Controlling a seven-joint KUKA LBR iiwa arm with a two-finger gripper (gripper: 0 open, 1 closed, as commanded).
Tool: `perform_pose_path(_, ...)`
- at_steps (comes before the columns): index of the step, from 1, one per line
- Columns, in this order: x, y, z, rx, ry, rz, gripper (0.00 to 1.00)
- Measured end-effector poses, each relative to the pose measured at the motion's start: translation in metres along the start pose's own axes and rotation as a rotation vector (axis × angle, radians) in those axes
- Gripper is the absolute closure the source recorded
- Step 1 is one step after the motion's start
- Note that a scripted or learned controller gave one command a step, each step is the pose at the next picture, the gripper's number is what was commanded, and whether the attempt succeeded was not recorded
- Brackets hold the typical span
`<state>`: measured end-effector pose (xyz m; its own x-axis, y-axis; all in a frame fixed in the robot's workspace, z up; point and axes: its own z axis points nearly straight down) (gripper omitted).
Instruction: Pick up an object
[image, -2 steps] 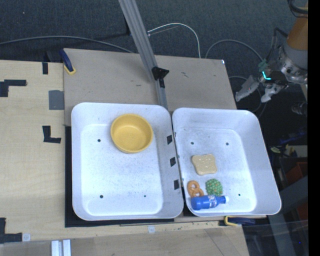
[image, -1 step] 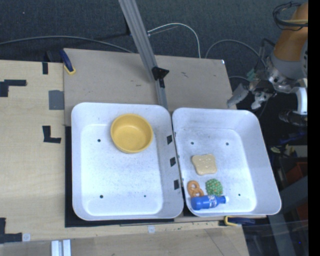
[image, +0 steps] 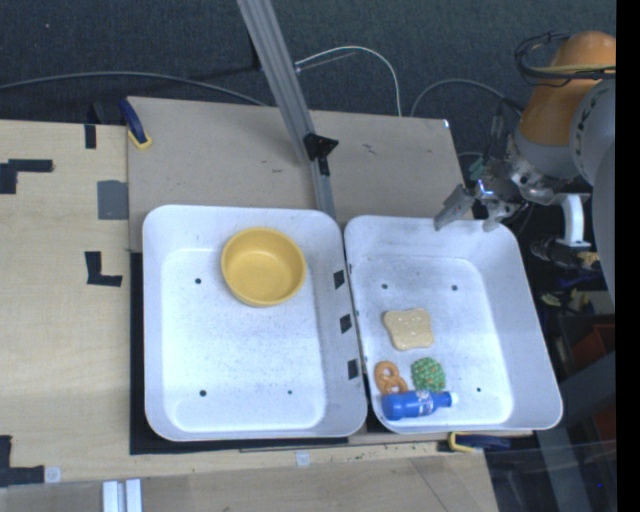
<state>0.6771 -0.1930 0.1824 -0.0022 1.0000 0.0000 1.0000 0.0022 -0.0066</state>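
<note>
Nothing had been picked up yet. The hand (image: 468, 212) hung over the far rim of the right bin (image: 530, 330), its fingers spread apart and holding nothing. The candidates lay well below it, toward the near wall: a toast slice (image: 408, 327), pretzel (image: 389, 377), green piece (image: 428, 373) and blue bottle (image: 416, 403). Approach, descent and grasp all remained.

2 white bins (image: 335, 300) (side by side), blue clamp (image: 134, 124), metal pole (image: 287, 90)
</note>
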Motion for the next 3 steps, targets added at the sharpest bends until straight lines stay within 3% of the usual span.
perform_pose_path(1,0.004,-0.009,0.049,0.0,-0.001,0.0,0.0)
perform_pose_path(2,0.004,-0.007,0.035,-0.005,-0.002,-0.002,1.0)
perform_pose_path(3,0.01,-0.012,-0.007,-0.006,0.0,0.001,1.0)
